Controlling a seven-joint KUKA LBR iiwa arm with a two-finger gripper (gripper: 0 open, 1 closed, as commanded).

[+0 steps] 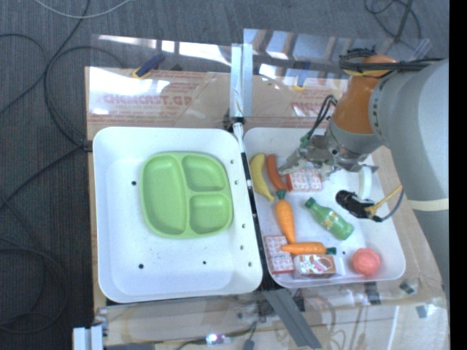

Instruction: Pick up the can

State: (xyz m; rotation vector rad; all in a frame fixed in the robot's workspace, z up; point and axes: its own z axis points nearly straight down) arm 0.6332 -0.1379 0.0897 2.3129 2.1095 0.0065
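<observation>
Plainly a robotics lab or test cell, not a home or kitchen. Told by the grey industrial arm point(419, 137) with its orange band point(361, 97), reaching in over a makeshift counter point(168, 97) of cardboard and clear plastic sheeting. Also by two shallow white bins point(109, 217) set side by side as a fixed rig, one bearing a green divided plate point(187, 194), the other strewn with toy food such as a plastic carrot point(285, 219) and banana point(260, 175). Further by dark grey office carpet point(44, 64) below, crossed by loose cables point(55, 9).
</observation>
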